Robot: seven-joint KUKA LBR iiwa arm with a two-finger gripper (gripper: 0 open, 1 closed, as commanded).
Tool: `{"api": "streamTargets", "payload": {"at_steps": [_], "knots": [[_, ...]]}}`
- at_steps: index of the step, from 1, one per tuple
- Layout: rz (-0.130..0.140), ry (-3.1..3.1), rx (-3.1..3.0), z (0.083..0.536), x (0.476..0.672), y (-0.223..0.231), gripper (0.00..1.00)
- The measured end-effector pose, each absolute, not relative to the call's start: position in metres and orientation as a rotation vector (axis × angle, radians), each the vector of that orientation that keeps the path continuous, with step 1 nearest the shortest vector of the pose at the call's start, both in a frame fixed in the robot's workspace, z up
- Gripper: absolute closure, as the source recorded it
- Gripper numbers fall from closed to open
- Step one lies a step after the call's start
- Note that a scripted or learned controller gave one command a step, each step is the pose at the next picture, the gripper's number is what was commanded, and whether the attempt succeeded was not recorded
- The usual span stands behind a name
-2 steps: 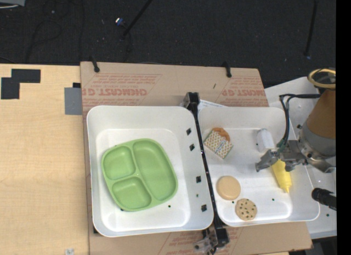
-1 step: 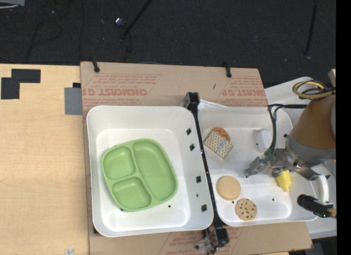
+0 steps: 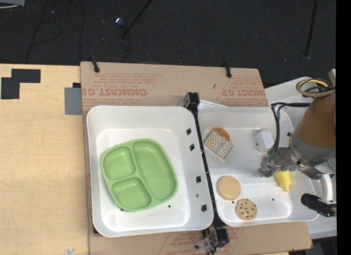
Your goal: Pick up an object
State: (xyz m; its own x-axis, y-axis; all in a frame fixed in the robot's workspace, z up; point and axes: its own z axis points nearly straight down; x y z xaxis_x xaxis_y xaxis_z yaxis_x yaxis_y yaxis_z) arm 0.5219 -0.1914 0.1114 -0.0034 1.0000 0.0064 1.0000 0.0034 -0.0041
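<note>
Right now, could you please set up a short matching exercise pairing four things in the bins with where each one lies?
Things:
1. green divided plate
2. chocolate-chip cookie
3. yellow object
4. patterned packet

Places:
A. right bin, near front edge
B. left bin, roughly central
C. right bin, toward the back, close to the divider
D. right bin, just beside the tool at the arm's end

Pairs: 1-B, 2-A, 3-D, 4-C
</note>
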Motion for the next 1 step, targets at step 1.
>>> {"api": "streamTargets", "payload": {"at_steps": [1], "knots": [[-0.001, -2.223, -2.221, 0.154, 0.5191, -0.1911, 1.0]]}}
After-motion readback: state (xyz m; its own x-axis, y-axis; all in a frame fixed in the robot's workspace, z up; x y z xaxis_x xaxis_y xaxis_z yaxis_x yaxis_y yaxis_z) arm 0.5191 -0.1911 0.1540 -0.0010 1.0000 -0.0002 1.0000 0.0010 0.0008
